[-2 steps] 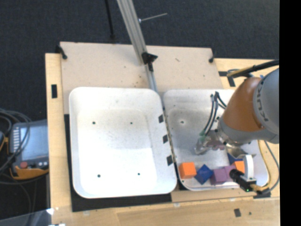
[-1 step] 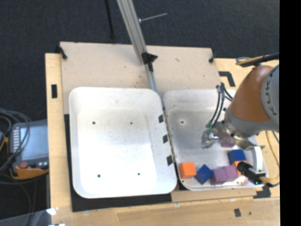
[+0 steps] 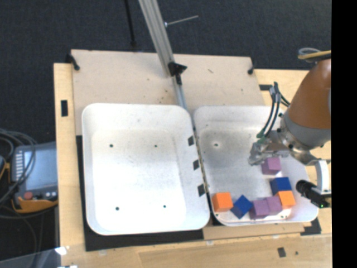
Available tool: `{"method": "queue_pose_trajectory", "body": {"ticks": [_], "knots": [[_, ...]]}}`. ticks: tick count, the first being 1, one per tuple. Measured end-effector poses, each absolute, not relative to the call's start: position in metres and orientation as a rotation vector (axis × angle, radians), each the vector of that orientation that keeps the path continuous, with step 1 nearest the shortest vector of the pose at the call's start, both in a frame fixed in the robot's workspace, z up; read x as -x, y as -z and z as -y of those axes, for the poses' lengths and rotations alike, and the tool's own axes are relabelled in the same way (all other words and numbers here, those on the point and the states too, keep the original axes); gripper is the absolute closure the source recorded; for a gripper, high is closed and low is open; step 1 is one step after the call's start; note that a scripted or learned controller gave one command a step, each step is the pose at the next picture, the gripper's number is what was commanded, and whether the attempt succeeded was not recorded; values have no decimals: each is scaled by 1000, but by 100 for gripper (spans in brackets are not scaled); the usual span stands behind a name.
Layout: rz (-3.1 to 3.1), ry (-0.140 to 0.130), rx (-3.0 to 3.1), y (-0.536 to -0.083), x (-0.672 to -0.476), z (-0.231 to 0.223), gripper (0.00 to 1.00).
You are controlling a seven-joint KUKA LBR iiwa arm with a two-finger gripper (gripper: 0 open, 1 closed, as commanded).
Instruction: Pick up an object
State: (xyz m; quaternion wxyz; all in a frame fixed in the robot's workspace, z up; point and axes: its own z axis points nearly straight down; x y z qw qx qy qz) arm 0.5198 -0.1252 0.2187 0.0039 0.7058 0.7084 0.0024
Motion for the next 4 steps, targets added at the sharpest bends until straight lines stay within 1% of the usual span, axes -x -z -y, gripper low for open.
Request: {"method": "queue_pose_trajectory", "body": {"ticks": [1,2,3,4], "knots": [[-2222,-6,-2212,-274,-531,129,100],[-2227,-3,-2212,-291,-532,129,100],[-2229,1,-2215,-274,-542,80,100],[-2228,-3,-2213,-276,-562,34,100]]}}
